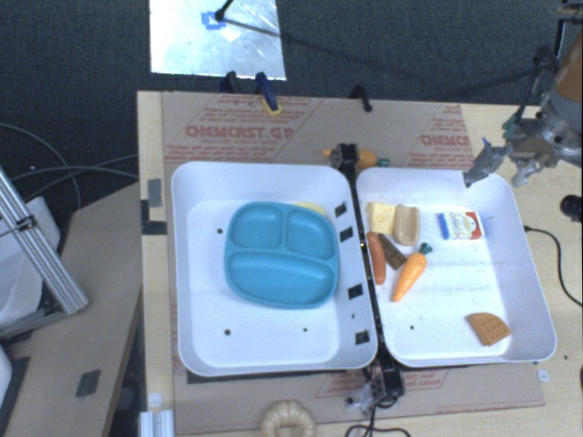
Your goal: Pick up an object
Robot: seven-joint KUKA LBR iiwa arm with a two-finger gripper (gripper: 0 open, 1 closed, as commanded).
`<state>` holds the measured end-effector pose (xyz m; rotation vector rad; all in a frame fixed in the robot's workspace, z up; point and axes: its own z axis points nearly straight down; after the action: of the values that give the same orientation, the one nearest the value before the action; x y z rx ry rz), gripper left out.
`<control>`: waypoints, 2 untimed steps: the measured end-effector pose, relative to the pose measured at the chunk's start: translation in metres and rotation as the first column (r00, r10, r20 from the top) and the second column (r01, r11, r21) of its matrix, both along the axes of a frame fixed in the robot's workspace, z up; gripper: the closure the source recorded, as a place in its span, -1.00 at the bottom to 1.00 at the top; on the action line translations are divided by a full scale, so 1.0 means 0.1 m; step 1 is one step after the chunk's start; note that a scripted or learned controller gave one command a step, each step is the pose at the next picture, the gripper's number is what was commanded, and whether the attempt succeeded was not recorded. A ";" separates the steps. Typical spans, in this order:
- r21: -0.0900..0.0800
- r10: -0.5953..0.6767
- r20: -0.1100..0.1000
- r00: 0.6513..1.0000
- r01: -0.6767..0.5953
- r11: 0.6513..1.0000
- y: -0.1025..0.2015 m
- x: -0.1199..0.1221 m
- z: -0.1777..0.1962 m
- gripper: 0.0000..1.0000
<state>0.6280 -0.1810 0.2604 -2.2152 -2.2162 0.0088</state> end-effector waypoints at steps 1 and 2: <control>-0.002 0.003 0.012 1.000 -0.003 1.000 0.01 0.02 0.07 -1.00; -0.002 0.001 0.010 1.000 -0.001 1.000 0.00 0.03 -0.54 -1.00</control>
<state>0.6313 -0.1806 0.2065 -2.2199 -2.2238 0.0005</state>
